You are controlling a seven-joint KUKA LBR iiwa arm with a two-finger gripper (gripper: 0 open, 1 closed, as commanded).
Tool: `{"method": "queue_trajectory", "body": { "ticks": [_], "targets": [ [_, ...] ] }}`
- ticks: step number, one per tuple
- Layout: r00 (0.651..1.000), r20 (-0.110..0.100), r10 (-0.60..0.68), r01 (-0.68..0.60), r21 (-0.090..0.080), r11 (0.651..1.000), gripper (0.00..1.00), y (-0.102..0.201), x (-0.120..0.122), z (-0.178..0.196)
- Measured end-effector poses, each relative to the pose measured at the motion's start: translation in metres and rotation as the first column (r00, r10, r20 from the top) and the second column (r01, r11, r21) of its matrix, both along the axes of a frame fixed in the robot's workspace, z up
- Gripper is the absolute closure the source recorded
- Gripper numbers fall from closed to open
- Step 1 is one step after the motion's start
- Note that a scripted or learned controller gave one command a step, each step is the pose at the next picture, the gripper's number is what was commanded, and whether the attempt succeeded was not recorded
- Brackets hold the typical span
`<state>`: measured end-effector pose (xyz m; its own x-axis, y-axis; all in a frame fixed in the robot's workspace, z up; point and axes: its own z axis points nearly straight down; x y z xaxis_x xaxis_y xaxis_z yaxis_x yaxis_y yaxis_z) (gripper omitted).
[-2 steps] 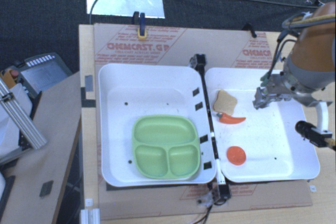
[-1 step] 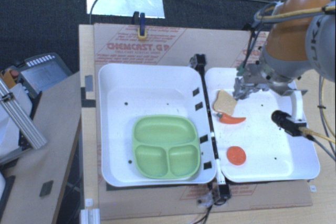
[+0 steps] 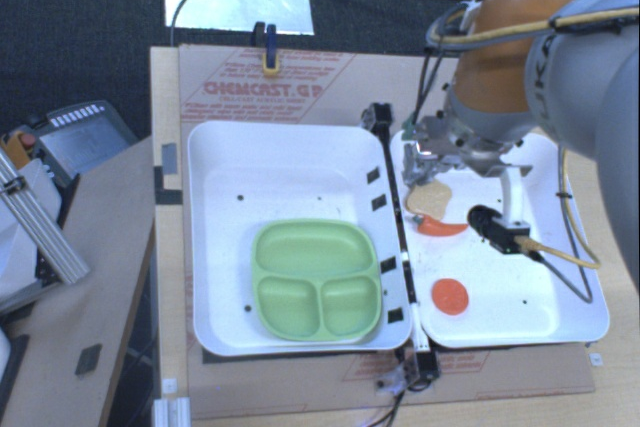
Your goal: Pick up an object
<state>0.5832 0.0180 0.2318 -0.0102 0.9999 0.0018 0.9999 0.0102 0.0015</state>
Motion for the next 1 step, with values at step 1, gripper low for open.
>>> {"method": "queue_trajectory", "body": {
  "ticks": [1],
  "targets": [
    [1.0, 0.002, 0.0, 0.0, 0.001, 1.0, 1.0, 0.0585, 0.0169, 0.0072]
  ]
}}
